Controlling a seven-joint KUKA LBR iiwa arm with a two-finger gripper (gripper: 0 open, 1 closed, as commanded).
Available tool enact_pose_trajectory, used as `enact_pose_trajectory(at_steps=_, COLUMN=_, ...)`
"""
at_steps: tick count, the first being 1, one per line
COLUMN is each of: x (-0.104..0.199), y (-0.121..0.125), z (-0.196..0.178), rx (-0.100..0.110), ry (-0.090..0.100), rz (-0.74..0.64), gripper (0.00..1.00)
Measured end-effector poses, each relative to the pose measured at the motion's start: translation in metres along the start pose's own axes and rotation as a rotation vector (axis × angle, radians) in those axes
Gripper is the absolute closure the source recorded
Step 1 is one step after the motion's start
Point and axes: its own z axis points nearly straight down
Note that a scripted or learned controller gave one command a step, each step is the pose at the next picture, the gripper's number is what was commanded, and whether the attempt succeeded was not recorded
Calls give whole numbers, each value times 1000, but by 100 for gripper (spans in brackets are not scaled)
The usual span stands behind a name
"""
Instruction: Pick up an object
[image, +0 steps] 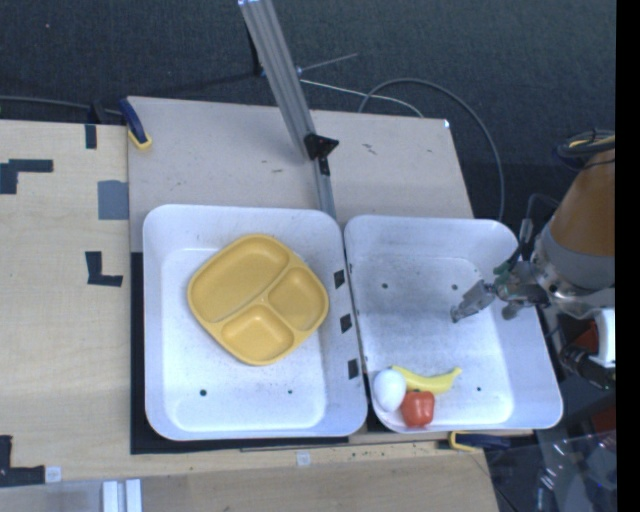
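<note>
Two white bins are sitting on the counter. One yellow divided plate, one banana, one white egg and one red pepper are lying inside.

Plain yellow on the divided plate in the white left bin; the white right bin is smudged grey across its floor. At its lower edge, a yellow banana, a white egg-like ball, a red piece. Far right, the arm shows orange above grey.
</note>
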Motion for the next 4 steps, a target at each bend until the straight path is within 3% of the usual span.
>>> enact_pose_trajectory(at_steps=1, x=0, y=0, z=0, rx=0, ry=0, rz=0, gripper=0)
enact_pose_trajectory(at_steps=2, x=5, y=-2, z=64, rx=7, ry=1, rz=1, gripper=0)
enact_pose_trajectory(at_steps=3, x=5, y=-2, z=101, rx=-1, ry=-2, rz=1, gripper=0)
enact_pose_trajectory(at_steps=4, x=6, y=-2, z=91, rx=0, ry=-1, rz=0, gripper=100)
